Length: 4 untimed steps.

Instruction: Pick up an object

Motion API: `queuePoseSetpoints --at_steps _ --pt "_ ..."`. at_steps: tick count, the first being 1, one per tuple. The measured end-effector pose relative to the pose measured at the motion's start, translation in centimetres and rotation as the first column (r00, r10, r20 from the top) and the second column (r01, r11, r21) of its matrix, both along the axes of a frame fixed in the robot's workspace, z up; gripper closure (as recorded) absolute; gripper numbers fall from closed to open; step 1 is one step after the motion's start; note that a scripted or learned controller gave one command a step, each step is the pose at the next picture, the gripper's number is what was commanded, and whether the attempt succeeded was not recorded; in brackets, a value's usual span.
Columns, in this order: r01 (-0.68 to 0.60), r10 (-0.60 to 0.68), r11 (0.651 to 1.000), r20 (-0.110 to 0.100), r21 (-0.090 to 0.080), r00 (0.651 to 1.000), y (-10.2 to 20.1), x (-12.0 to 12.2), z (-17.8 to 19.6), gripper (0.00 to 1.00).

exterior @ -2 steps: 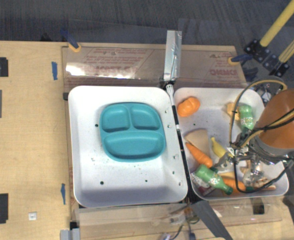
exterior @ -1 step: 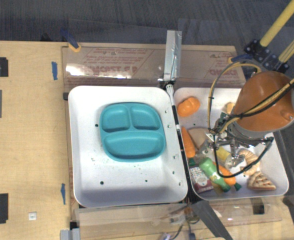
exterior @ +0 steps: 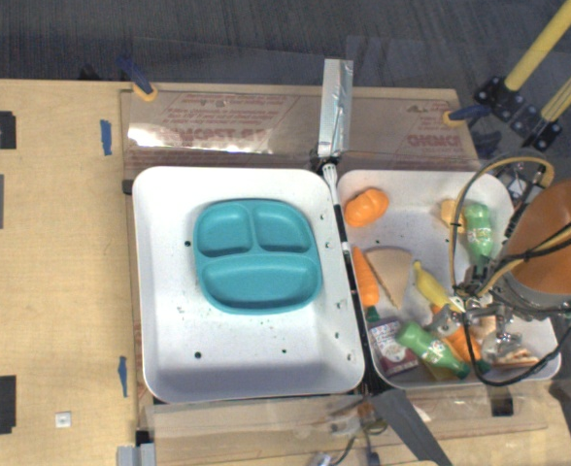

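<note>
My gripper (exterior: 468, 320) is low in the right bin (exterior: 407, 194), at its near right side, among cables and toys. Its tip sits over a green bottle-like toy (exterior: 431, 346) and an orange piece (exterior: 457, 346), just right of a yellow banana (exterior: 429, 286). Nothing shows lifted off the bin floor. A carrot (exterior: 365, 278) lies along the bin's left wall, with a round orange fruit (exterior: 366, 207) at the far left corner. A second green toy (exterior: 478, 229) lies at the far right, partly behind the cables.
The left bin (exterior: 164, 289) holds a teal divided plate (exterior: 256, 255). A purple packet (exterior: 392, 349) and a beige wedge (exterior: 392, 268) lie in the right bin. The arm's orange band (exterior: 560, 241) overhangs the right rim. Yellow poles (exterior: 548, 37) stand at the back right.
</note>
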<state>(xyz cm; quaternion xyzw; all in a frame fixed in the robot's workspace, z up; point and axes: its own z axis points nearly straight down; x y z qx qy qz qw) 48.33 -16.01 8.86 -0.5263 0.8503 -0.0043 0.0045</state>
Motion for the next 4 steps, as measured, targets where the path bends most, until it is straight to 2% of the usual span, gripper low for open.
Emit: queuePoseSetpoints --at_steps 1,2,3,4 --pt "-0.003 0.003 1.0 0.013 0.003 1.0 0.4 0.5 1.1 1.0" --pt "0.244 -0.244 0.97 0.0 0.007 0.97 3.7 10.5 0.0 1.0" --pt "0.185 -0.185 0.983 0.004 0.009 0.983 9.4 17.9 11.2 1.0" --pt "-0.169 0.169 0.986 -0.013 0.007 0.985 3.2 18.3 4.0 1.0"
